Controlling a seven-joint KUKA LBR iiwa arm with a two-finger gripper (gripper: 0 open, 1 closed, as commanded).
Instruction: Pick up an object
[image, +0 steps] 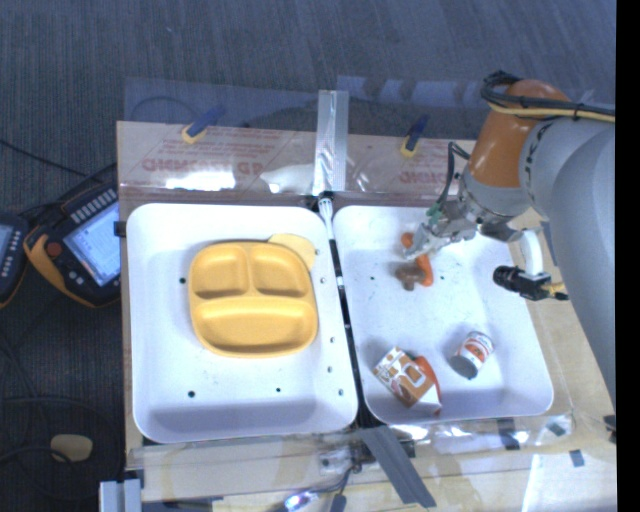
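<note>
You see the claw (432, 243) low in the right bin's (520, 340) far half, at a carrot (424, 268); grip state unclear, nothing lifted yet.

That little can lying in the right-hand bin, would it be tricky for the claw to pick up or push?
Probably a bit. The small can lies on its side on the smooth floor of the right bin, so a nudge would likely make it roll. Its round, shiny wall may slip between flat fingers. It looks rigid, so squeezing shouldn't crush it.
</note>
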